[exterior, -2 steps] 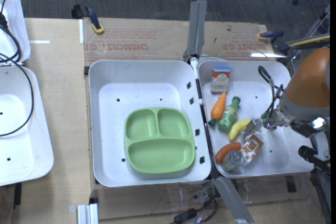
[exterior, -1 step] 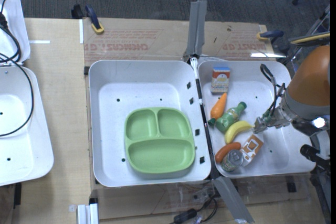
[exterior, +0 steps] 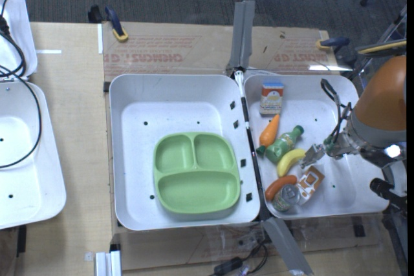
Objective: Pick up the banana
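Reaching in from three o'clock, the grey arm (exterior: 381, 106) with its orange band hangs over the right bin (exterior: 349, 194), its jaws (exterior: 315, 154) low beside the banana (exterior: 290, 161).

On the counter (exterior: 77, 61), the left bin (exterior: 129, 139) carries a green divided plate (exterior: 195, 172); the right bin holds a cluster at its nine o'clock side. A small carton (exterior: 272, 98) stands at twelve o'clock of that cluster, with a carrot (exterior: 270, 130) and a green bottle (exterior: 283, 143) below it. The banana lies at the cluster's centre, the jaws just at its three o'clock; whether they are open or closed cannot be told. A red sausage-like piece (exterior: 280, 187), a tin can (exterior: 285, 198) and a small packet (exterior: 310, 181) sit at six o'clock.
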You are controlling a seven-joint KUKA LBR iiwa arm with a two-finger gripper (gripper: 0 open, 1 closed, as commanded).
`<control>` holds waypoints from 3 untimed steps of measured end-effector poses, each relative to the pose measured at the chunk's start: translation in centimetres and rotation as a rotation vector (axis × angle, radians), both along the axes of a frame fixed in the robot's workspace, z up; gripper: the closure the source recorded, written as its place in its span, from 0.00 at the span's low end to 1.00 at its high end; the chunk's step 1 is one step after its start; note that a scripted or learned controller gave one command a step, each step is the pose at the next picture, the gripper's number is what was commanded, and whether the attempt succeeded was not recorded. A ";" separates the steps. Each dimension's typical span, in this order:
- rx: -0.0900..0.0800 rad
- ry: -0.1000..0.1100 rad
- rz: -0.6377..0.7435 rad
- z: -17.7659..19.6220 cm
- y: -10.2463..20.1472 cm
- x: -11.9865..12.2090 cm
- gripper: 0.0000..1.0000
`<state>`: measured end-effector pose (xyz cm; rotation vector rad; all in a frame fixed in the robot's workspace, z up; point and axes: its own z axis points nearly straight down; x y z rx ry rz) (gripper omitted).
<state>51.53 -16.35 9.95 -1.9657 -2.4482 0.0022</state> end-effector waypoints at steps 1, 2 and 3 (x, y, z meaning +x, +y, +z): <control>0.001 0.000 0.202 -0.9 5.7 -0.1 0.00; 0.001 0.001 0.196 0.0 5.6 -0.1 1.00; -0.001 -0.001 0.063 9.1 11.0 -2.6 1.00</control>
